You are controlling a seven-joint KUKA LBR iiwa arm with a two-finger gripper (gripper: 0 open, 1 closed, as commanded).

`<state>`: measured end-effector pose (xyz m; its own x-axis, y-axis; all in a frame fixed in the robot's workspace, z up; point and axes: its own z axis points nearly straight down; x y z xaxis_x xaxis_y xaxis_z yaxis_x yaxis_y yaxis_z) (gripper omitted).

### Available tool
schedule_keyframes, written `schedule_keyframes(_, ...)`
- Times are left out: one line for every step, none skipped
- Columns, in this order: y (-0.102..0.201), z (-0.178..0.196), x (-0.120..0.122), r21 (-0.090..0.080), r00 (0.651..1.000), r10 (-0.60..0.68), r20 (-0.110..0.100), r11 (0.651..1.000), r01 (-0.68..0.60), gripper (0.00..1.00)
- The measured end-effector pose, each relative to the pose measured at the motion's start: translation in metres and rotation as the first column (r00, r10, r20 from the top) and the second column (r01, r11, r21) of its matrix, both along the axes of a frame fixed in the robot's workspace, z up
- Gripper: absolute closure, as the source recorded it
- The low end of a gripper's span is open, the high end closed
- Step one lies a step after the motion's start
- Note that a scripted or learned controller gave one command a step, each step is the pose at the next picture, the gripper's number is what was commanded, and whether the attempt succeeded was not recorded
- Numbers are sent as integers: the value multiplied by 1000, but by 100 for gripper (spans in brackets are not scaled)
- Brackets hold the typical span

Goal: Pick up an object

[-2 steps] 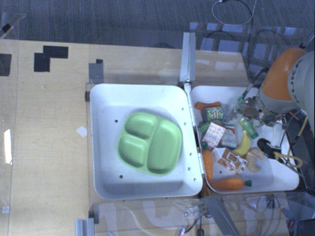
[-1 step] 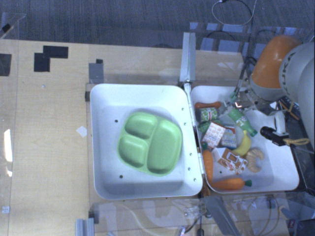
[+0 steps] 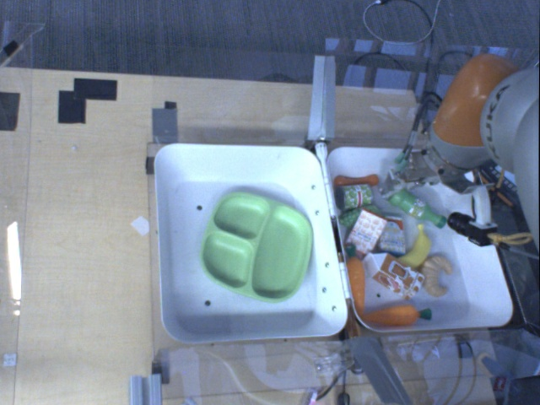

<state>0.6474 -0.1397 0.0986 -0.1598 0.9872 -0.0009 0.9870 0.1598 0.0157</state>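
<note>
The claw (image 3: pixel 411 172) hangs low over the right white bin (image 3: pixel 494 289), its grip too blurred to tell; a green plastic bottle (image 3: pixel 417 207) lies just below it.

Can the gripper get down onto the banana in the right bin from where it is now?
Probably yes. The gripper hangs over the right bin, and the banana lies on top of the pile with nothing covering it, though packets crowd its left side.

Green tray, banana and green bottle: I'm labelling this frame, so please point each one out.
green tray (image 3: pixel 257 245): camera view, centre ridge.
banana (image 3: pixel 415 250): camera view, middle of curve.
green bottle (image 3: pixel 417 207): camera view, body.
</note>
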Motion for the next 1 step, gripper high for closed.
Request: schedule_keyframes(92,112,23,-1,999,-35,-11,999,35,100)
